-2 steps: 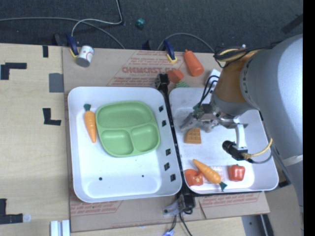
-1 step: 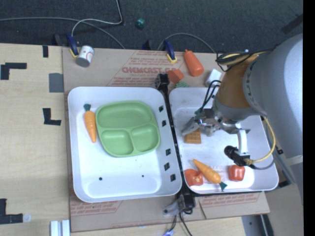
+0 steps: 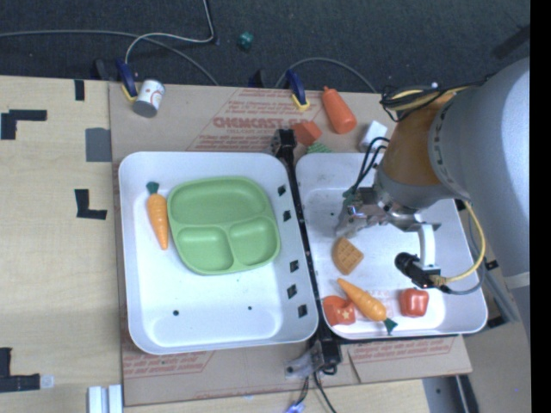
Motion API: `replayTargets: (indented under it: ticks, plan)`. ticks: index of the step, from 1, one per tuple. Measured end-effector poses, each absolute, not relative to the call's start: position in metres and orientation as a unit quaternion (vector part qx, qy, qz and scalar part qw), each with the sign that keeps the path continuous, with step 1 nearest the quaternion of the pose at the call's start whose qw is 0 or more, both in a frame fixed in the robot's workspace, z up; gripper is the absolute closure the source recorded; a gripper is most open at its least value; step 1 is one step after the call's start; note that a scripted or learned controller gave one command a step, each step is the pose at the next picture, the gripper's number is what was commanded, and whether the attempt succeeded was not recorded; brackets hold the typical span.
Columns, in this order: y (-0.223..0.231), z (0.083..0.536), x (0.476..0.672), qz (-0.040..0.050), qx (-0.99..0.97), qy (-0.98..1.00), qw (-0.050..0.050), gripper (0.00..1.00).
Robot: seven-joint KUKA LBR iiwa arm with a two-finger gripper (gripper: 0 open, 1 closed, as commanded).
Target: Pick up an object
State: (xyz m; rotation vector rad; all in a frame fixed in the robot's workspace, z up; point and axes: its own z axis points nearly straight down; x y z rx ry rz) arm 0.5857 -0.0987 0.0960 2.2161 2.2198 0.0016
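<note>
camera view, rig: arm [image 3: 430,153] is reaching in from the right, hanging low over the right bin [image 3: 456,321], wrist bending down toward the bin's upper-left part.
gripper [image 3: 355,224]: sitting just above the cracker [image 3: 347,254], tips pointing at the bin floor next to it. Grip state: can't tell, the wrist body is blocking the tips. Nothing is showing as held.
cracker: tan square, lying flat on the right bin floor, just below the gripper. Prob. the target, judging by how the wrist is lining up over it.
carrot [image 3: 365,300]: lying at a slant near the right bin's front edge, green end pointing toward the wall, below the cracker, apart from it.
tomato [image 3: 338,311]: sitting in the front-left corner of the right bin, touching or nearly touching the carrot's fat end.
pepper [image 3: 414,302]: red, resting near the front wall, right of the carrot, close under a black fitting w/ a yellow cable on the arm.
left bin [image 3: 138,231]: holding a green tray [image 3: 225,224] w/ compartments, plus a 2nd carrot [image 3: 157,218] lying beside the tray's left edge.
outside bins: orange toy [image 3: 338,110] and a small can [image 3: 148,96] are lying on the cardboard behind, out of reach for this try.
task state: pick not yet done, I'd say; the low stance suggests a descent or a grasp attempt at the cracker.
risk: cracker is flat, so the tips may be sliding over it, not under.
</note>
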Motion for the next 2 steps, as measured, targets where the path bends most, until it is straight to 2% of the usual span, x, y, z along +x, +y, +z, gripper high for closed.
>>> replayTargets:
  ticks: [1, 2]
  plan:
    - [-0.099, 0.096, 0.586, 0.0005, 0.707, 0.708, 0.002, 0.0]
    - [-0.101, 0.087, 0.544, 0.0013, 0.707, 0.707, 0.003, 0.0]
